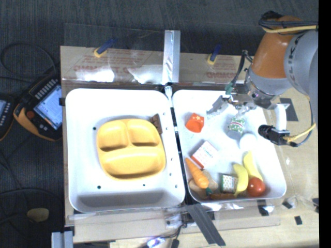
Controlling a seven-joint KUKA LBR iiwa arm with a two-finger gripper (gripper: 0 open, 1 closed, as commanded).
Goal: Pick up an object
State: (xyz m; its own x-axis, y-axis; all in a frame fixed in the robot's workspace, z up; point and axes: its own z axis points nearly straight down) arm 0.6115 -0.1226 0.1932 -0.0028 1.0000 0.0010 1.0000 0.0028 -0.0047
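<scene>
Tray (131,148) in left bin (77,138); bananas (245,170), perhaps tomato (255,187), right bin (269,154)

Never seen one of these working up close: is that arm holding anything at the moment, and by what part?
Nothing is held. The end effector hangs above the right bin, its fingers open with nothing between them.

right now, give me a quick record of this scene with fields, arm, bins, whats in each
arm: reaches in from the right, hand above the back of the right bin
hand contents: nothing seen between its fingers
left bin: yellow sectioned tray
right bin: small can under the hand, red pepper, white and red box, carrot, two bananas, tomato
clutter: the front of the right bin is crowded; the can and pepper sit apart
task state: no object picked up yet
</scene>
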